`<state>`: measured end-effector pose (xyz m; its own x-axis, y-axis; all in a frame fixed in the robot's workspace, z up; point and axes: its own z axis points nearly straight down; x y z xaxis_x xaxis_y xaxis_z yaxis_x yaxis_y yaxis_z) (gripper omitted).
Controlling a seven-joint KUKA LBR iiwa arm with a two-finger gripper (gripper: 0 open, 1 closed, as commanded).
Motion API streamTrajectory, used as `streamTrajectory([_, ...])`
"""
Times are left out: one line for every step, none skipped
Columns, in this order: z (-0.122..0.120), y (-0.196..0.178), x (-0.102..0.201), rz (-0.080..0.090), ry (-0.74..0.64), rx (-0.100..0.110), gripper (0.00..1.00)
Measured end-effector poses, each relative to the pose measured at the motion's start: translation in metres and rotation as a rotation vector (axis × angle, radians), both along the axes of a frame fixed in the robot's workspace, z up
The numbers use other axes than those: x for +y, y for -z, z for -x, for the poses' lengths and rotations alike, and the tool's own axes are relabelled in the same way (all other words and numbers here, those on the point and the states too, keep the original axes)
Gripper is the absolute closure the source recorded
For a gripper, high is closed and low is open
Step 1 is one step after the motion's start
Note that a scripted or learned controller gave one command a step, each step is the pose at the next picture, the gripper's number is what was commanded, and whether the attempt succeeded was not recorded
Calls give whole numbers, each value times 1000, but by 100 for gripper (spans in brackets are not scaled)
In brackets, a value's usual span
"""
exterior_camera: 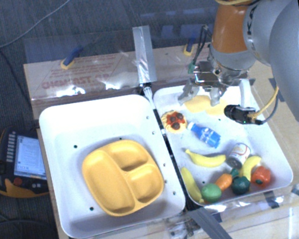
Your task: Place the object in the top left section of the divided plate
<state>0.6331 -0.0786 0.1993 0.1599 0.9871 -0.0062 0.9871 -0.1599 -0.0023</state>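
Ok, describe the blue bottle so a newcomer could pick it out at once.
Start at the right white bin, the one crowded with toy food, beside the bin holding the yellow divided plate. Near that bin's middle, just above the banana, lies the small blue bottle, on its side. It is the only blue thing there, with a white cap end, among yellow, orange, red and green pieces.

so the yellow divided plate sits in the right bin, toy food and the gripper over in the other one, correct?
Not quite. The camera view shows the yellow divided plastic plate in the left white bin, not the right. The rest holds: the toy food, such as the yellow toy banana, and the gripper are in the other bin, the right white bin.
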Motion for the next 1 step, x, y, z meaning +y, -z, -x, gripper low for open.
streamTrajectory([39, 17, 79, -4, 52, 1, 100])
